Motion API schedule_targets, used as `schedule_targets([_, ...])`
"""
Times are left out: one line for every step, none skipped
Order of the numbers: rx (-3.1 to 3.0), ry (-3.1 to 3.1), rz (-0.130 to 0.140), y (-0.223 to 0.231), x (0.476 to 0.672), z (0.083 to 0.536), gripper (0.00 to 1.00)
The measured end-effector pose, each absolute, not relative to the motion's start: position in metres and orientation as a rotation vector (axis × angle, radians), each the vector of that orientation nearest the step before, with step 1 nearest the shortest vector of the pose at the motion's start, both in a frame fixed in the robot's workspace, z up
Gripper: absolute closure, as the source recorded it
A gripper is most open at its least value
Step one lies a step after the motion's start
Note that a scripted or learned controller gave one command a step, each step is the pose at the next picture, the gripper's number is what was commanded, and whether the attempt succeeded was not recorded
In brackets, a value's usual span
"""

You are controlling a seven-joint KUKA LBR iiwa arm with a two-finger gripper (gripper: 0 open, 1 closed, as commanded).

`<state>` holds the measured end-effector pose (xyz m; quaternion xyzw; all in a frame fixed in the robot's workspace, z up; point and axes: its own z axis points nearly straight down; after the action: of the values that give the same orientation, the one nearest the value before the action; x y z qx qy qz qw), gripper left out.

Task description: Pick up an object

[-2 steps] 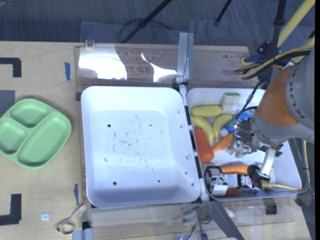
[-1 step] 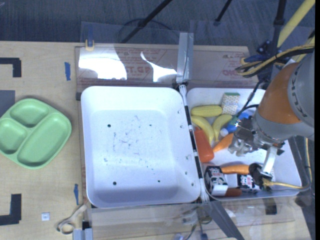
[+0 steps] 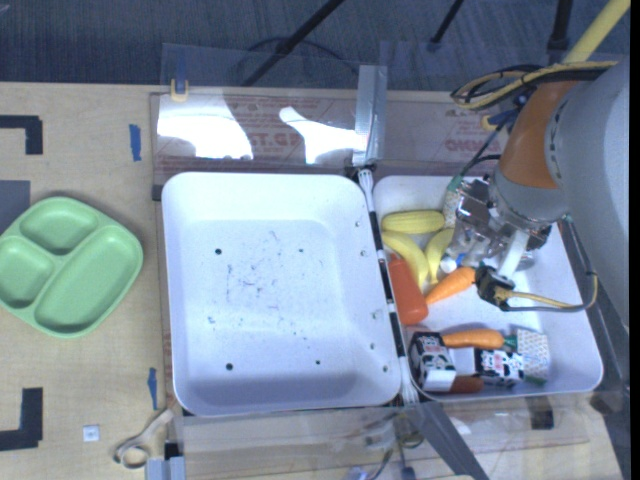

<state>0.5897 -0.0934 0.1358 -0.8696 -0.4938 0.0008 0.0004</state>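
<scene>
The right bin (image 3: 585,363) holds a mixed pile. Yellow bananas (image 3: 413,222) lie at its far left, and a long red-orange piece (image 3: 405,288) runs along the left wall. A small orange carrot (image 3: 451,285) lies tilted in the middle. My gripper (image 3: 465,258) hangs over the bin's centre, right above the upper end of that carrot and beside the bananas. Whether it touches the carrot is unclear. Along the near wall sit a second carrot (image 3: 473,339), a black-and-white box (image 3: 432,360), a cow-patterned item (image 3: 501,366) and a speckled white piece (image 3: 534,350).
The left white bin (image 3: 265,183) stands beside the right one, with a metal divider post (image 3: 369,118) behind their shared edge. A green divided plate (image 3: 65,263) rests on the bench at far left. The arm fills the upper right.
</scene>
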Motion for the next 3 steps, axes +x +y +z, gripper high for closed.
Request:
schedule_targets([-2.988,-0.967,0.003,-0.098,0.619,0.142,1.00])
schedule_targets([-3.092,-0.554,0.003,0.012,0.633,0.185,1.00])
schedule_targets([-3.125,-0.313,-0.002,0.015,0.647,0.330,1.00])
